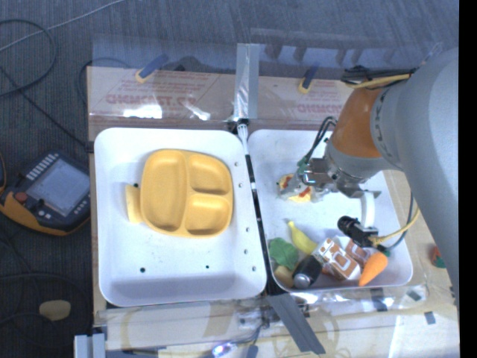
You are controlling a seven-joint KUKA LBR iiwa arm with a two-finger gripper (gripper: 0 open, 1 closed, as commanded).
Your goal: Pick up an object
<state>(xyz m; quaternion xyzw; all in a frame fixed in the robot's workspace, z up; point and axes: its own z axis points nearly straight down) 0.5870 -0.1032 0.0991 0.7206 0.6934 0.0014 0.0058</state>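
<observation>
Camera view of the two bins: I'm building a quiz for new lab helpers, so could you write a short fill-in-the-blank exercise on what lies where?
1. The yellow divided plastic tray lies in the ____ white bin.
2. The orange toy carrot lies in the ____ white bin.
3. The yellow toy banana lies beside a ____ leafy toy vegetable.

Missing words: left; right; green

Small red-yellow-white toy (295, 187) in the right bin's upper left, banana (300, 237), carrot (373, 268) — near front wall
</observation>
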